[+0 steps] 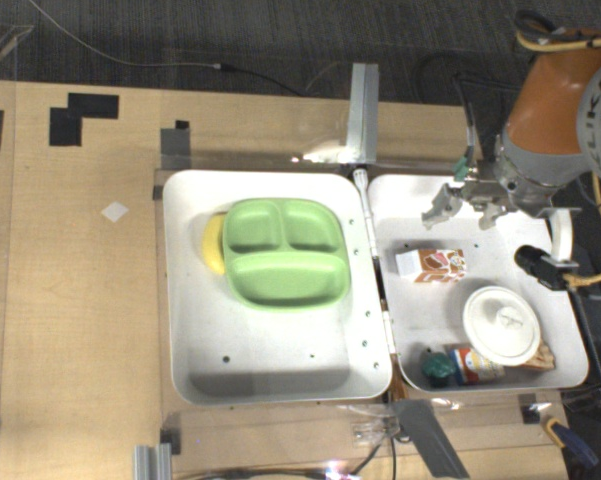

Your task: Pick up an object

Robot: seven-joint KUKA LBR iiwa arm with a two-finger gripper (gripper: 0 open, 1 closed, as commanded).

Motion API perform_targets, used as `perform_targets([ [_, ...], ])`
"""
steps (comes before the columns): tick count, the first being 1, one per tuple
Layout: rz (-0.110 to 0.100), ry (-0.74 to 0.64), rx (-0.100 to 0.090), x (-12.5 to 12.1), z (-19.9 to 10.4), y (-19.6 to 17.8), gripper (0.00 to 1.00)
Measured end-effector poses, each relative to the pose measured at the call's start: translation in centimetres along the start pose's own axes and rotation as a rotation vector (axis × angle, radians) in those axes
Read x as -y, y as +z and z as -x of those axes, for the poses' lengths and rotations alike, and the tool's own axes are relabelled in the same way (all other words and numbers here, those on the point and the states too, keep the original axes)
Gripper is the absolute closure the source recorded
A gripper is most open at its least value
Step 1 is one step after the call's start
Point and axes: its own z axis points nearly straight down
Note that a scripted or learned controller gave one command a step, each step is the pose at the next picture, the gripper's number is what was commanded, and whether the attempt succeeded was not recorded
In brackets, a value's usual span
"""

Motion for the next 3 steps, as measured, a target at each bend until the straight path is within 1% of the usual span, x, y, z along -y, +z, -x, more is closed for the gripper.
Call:
perform_targets([
  [1, 0.000, -0.025, 0.001, 1.5, 2.8, 4.2, 0.00],
  [2, 0.026, -0.060, 0.001, 1.0, 1.1, 8.8, 0.00],
  [3, 0.066, -0.221, 0.017, 4.8, 0.8, 9.7, 0.00],
])
